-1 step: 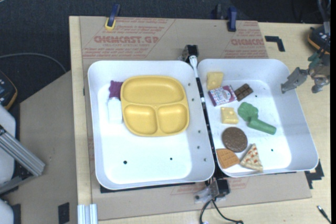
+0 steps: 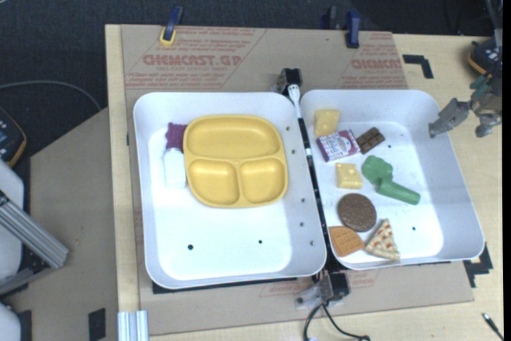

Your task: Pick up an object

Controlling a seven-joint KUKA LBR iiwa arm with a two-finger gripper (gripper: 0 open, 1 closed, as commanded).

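My gripper hangs at the right bin's outer rim; I cannot tell how far it is open. Green toy, cookie and pizza slice lie left of it and nearer the camera.

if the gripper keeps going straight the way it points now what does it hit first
The gripper sits at the right bin's right rim, pointing leftward and down. Going straight on, it would likely meet bare bin floor first, then the brown chocolate piece. Depth is unclear from this slanted view, so that is a guess.
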